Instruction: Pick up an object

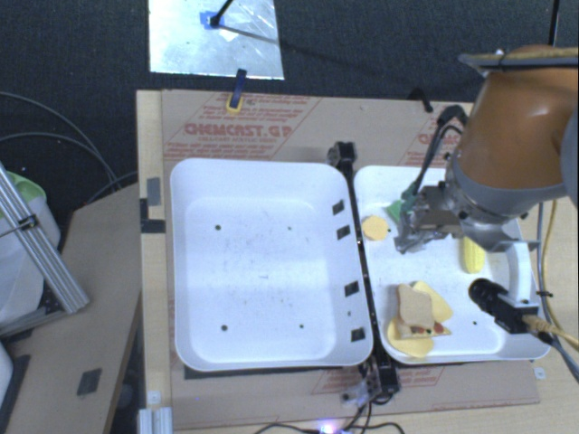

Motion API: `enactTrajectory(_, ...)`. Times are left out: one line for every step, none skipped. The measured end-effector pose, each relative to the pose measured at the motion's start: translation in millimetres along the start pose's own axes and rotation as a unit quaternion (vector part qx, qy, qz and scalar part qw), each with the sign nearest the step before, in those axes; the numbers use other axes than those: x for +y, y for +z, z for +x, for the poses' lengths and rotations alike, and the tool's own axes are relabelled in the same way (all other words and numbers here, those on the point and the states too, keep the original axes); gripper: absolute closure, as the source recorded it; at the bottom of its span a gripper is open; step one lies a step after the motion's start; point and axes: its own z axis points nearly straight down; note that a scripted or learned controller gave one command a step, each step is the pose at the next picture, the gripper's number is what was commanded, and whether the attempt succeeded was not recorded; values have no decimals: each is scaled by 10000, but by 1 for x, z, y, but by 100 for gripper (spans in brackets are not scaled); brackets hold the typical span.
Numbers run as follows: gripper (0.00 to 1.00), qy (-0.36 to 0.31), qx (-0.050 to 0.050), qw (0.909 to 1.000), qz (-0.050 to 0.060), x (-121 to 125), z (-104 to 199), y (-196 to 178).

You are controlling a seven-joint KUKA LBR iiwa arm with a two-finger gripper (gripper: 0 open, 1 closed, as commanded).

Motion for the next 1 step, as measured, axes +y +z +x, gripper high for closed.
enactTrajectory(100, -45, 13, 10000, -49, 1, 52, -11)
